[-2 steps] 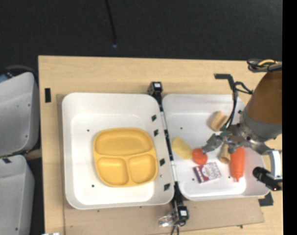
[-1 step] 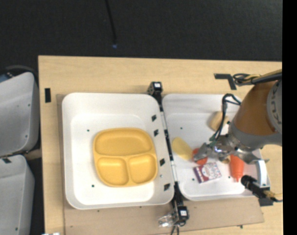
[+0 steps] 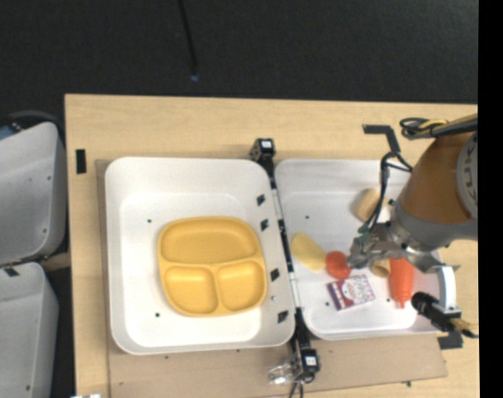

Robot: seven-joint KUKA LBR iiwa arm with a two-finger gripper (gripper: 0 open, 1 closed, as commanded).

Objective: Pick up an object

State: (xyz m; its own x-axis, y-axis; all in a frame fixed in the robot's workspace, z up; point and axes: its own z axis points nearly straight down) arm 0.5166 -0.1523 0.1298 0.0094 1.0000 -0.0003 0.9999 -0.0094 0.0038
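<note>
The grey arm with its orange band [image 3: 437, 185] is covering part of the right white bin [image 3: 317, 189], and the two-finger gripper [image 3: 365, 251] is too blurred to read (open or clenched, I cannot tell). A small round red object [image 3: 338, 264] is lying just beside it, next to a pale yellow lump [image 3: 307, 251].

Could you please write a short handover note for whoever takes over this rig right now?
Hand: low in the right bin, beside the small red piece; its grip cannot be judged.
Things: yellow piece, red piece, printed packet, orange piece and tan piece lie in the right bin; the yellow divided tray sits in the left bin.
Done: nothing visibly lifted.
Left: grasp an object and raise it.
</note>
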